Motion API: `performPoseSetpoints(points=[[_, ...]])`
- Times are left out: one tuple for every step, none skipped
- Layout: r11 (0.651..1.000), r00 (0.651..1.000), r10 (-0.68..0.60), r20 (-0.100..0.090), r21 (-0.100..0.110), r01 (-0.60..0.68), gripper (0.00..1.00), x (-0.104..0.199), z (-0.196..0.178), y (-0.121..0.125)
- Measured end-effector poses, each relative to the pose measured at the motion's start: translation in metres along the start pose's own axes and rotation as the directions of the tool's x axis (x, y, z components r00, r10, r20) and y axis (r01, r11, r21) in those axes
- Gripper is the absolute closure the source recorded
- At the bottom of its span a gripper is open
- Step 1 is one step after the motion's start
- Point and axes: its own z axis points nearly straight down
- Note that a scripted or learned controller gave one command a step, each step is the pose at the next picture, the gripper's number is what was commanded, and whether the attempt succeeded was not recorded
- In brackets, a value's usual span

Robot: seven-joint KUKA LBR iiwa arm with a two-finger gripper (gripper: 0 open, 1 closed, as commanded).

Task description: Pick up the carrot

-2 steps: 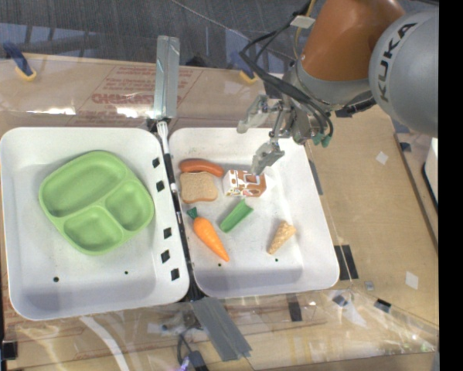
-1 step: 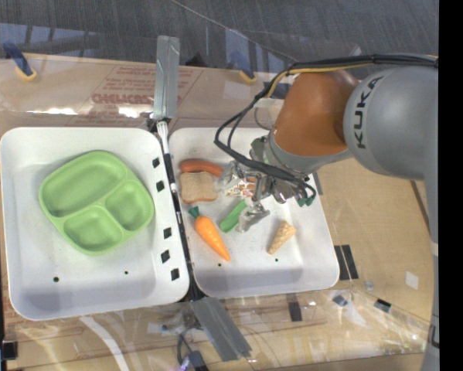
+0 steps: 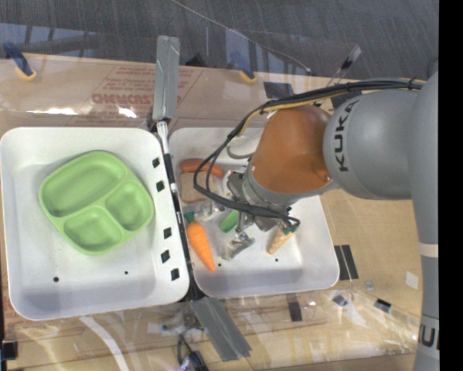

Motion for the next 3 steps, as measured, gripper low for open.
performPoseSetpoints(points=[[0.897,0.897,-0.442,-0.001,0.019,0.442,0.00,0.037,-0.005,0.021],[0.892,0.892,-0.452,0.004,0.016,0.452,1.00,0.033,-0.014,0.025],[0.936,0.936,-0.351,0.006,0.007,0.351,1.00,0.001,-0.103,0.083]])
